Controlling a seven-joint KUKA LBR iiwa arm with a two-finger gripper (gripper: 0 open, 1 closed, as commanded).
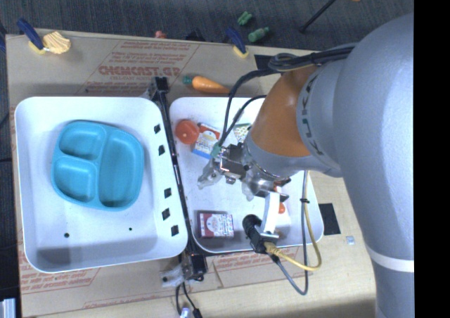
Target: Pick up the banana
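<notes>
My gripper [209,173] hangs low over the middle of the right bin [184,109], its metal tip pointing left toward the divider between the bins. The grey arm with its orange band [281,123] covers most of that bin's right half. Just above the gripper lie a round red fruit [186,130] and a small colourful box [204,145]. Whatever lies under the arm and wrist is hidden.
A dark red box [214,224] lies at the right bin's front edge. The left bin [28,169] holds a blue divided plate [98,163]. An orange carrot [207,84] rests on the cardboard behind the bins. A yellowish lump [58,43] sits by a blue clamp at far left.
</notes>
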